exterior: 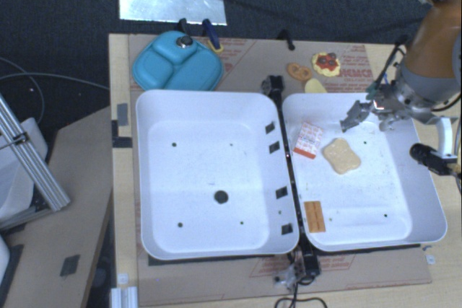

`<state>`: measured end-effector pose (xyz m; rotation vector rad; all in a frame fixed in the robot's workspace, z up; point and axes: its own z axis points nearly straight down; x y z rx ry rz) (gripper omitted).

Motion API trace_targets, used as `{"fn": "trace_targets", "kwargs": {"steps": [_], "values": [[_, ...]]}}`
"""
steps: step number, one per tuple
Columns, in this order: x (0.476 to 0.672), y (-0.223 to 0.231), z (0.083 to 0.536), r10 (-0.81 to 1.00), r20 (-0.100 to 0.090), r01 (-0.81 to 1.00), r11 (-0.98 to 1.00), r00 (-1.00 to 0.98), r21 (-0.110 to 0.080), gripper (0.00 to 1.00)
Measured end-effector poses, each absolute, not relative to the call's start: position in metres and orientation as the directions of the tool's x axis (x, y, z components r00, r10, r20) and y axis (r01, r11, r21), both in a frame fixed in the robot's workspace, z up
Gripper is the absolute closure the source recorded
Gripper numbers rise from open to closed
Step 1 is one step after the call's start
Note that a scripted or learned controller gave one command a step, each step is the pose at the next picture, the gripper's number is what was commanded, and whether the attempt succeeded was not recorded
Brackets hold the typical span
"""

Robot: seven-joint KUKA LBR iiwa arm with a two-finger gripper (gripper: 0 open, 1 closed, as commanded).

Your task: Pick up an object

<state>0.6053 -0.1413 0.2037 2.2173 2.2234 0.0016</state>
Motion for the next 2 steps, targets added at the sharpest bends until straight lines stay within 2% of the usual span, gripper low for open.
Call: {"fn": "trace_targets", "kwargs": {"steps": [1,2], "values": [[0.646,-0.045,0.184,1.000,0.003,1.000,0.014,-0.014,0.005,0.00],[0.670,0.049,0.185,1.000,0.005,1.000,0.014,-0.014,0.005,0.00]]}}
